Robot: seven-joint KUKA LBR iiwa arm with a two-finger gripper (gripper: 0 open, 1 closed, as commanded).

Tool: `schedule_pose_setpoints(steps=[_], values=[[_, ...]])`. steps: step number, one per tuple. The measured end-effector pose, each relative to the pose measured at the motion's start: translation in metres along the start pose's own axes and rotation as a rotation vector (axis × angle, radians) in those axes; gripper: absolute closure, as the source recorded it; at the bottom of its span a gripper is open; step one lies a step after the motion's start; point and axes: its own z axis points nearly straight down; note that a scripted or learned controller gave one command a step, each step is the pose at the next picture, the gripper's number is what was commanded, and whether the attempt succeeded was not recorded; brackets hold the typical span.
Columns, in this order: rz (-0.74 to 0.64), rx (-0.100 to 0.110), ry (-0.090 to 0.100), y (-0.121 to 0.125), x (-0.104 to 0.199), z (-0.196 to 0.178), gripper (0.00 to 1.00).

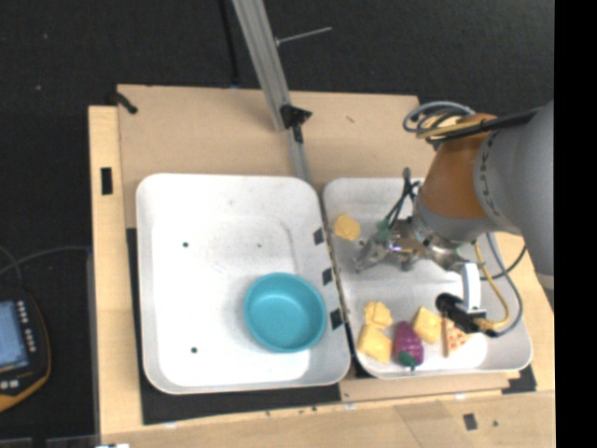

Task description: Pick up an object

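My gripper (373, 253) hangs over the middle of the right bin (362, 194), pointing left from the grey arm with its orange band. A small yellow round piece (347, 227) lies just up and left of the gripper tip, apart from it. Along the bin's near side lie a yellow cheese-like piece (376, 314), another yellow chunk (375, 345), a purple grape bunch (408, 342), a yellow block (427, 324) and a pizza slice (454, 340). Nothing shows between the fingers.
The left bin (187, 213) bears a teal bowl (282, 311) near its front right corner. A metal pole (266, 59) slants up behind the bins. Cables and a black part (462, 308) hang from the wrist over the right bin's right side.
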Motion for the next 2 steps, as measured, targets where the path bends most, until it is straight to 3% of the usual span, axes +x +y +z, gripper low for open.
schedule_pose_setpoints(steps=[1, 2], values=[[0.004, 0.0, 0.0, 0.0, -0.001, -0.01, 1.0], [-0.004, 0.003, 0.001, 0.01, -0.004, -0.064, 1.0]])
